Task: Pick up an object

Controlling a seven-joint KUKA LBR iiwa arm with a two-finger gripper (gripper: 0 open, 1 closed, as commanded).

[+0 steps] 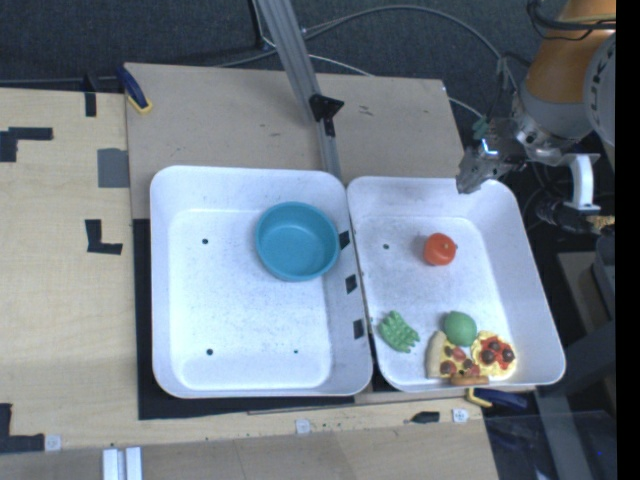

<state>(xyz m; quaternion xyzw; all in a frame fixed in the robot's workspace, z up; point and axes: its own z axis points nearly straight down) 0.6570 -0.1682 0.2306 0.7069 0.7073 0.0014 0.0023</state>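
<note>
red tomato point(439, 249) below-left of gripper point(473, 177)

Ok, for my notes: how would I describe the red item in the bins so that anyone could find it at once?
Start with the right-hand white bin, the one nearest the arm. In its upper middle, alone on bare floor, sits a small round red-orange tomato-like toy. The green ball, leafy green piece and pizza slices cluster at the near edge; it alone is red and stands apart.
</note>
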